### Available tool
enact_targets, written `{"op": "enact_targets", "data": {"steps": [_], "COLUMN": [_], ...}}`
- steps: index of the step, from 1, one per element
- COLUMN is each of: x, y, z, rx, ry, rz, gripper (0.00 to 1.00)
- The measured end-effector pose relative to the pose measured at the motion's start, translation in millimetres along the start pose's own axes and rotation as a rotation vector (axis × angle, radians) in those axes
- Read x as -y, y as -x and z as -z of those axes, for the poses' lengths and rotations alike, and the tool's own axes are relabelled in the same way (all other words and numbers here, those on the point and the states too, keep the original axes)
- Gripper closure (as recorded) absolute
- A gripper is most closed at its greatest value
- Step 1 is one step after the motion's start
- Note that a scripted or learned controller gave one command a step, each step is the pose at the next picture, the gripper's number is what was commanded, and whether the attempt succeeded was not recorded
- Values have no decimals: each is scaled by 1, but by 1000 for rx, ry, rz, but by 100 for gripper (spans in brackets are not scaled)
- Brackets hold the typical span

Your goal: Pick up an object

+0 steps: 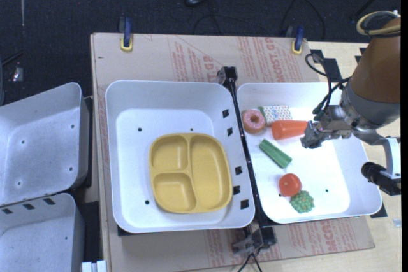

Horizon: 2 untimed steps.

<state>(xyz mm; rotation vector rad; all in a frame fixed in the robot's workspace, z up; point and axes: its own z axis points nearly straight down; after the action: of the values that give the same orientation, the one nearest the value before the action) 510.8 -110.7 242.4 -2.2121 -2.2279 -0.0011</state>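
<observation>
The right bin (331, 194) holds a pink donut (254, 120), a patterned block (276, 113), an orange carrot (288, 130), a green stick (275, 153), a red tomato (289, 184) and a green broccoli piece (302, 202). My gripper (312, 137) hangs over the right bin just right of the carrot's tip, close to it. The dark fingers point down toward the bin floor.
The left bin (127, 137) holds a yellow divided tray (190, 172). A black divider (241, 150) runs between the bins. The arm (379, 83) covers the right bin's upper right corner. Folded white panels (38, 137) lie left of the bench.
</observation>
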Motion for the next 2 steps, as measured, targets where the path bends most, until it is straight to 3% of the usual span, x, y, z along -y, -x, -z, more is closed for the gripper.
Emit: {"op": "enact_targets", "data": {"steps": [2], "x": [-21], "y": [-112], "z": [-16], "rx": [0], "ry": [2], "rz": [1], "gripper": [100]}}
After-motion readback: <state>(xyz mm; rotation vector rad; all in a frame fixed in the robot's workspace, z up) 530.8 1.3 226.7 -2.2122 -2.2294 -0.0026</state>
